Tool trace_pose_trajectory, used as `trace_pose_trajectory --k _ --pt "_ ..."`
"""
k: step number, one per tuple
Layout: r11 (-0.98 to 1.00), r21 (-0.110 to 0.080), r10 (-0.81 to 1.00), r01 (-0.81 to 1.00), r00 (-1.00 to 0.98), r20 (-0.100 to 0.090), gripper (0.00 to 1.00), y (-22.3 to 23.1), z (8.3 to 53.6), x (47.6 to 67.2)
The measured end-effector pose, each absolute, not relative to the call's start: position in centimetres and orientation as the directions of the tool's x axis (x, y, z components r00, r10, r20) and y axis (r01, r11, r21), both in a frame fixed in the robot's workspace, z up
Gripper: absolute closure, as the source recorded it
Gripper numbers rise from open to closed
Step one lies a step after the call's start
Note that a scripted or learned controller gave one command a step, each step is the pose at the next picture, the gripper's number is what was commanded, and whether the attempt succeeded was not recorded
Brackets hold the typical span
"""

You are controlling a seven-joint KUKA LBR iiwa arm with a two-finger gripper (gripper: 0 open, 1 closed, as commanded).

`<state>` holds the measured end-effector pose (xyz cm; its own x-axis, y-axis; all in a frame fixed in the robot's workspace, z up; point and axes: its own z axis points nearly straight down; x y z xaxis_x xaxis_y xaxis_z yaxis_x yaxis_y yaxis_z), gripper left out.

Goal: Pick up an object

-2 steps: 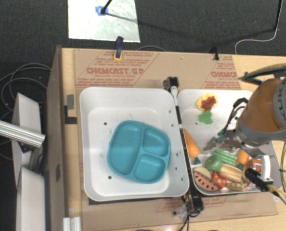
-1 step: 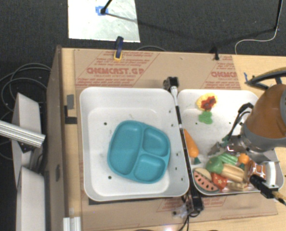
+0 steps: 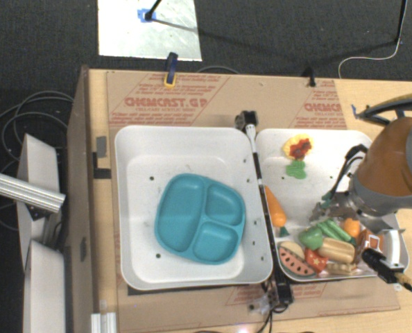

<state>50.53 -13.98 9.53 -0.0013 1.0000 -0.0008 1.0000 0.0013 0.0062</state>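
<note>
The right bin (image 3: 327,155) holds several toy foods. An orange carrot (image 3: 275,209) lies along its left wall. At the front are a green pepper (image 3: 311,238), a tan hot dog bun (image 3: 336,250), a watermelon slice (image 3: 293,259) and a small red piece (image 3: 315,259). A yellow and red piece (image 3: 298,147) and a small green piece (image 3: 296,170) lie at the back. My gripper (image 3: 334,210) hangs low over the front pile, just above a long green vegetable (image 3: 333,228), with the grey and orange wrist covering it from above.
The left bin (image 3: 133,207) holds a blue divided plate (image 3: 200,217). A black clamp bar (image 3: 254,165) runs between the bins. Cables and a metal rail (image 3: 22,189) lie off the bench at the left. Brown cardboard (image 3: 185,99) borders the back.
</note>
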Motion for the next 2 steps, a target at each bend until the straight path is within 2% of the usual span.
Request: trace_pose_trajectory --k 1,2 --pt "0.006 0.010 1.000 1.000 -0.006 -0.002 1.00 -13.7 17.7 52.5" --pt "0.011 0.009 1.000 1.000 -0.011 -0.001 1.00 -8.8 19.7 59.2"
